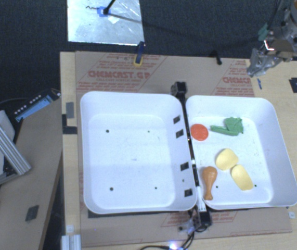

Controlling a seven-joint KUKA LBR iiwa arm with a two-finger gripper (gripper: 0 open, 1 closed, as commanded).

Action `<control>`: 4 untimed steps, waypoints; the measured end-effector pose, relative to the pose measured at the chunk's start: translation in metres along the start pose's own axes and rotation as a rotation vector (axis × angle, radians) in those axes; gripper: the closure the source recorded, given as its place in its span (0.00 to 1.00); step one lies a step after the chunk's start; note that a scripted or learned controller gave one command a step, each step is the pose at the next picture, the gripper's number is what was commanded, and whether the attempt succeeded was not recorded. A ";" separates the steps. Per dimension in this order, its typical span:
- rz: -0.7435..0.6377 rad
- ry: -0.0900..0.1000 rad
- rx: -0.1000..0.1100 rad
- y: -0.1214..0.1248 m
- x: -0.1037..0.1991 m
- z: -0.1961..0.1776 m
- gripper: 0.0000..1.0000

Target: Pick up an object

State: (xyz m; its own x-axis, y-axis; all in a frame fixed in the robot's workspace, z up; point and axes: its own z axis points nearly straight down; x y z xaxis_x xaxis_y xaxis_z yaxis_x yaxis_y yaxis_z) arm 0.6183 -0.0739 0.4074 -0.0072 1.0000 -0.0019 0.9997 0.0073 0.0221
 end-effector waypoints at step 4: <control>0.008 0.001 0.018 -0.129 -0.003 -0.131 1.00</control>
State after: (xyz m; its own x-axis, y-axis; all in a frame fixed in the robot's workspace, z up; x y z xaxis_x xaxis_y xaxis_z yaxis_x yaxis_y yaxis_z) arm 0.4861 -0.0773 0.5355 0.0004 1.0000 -0.0008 1.0000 -0.0004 0.0038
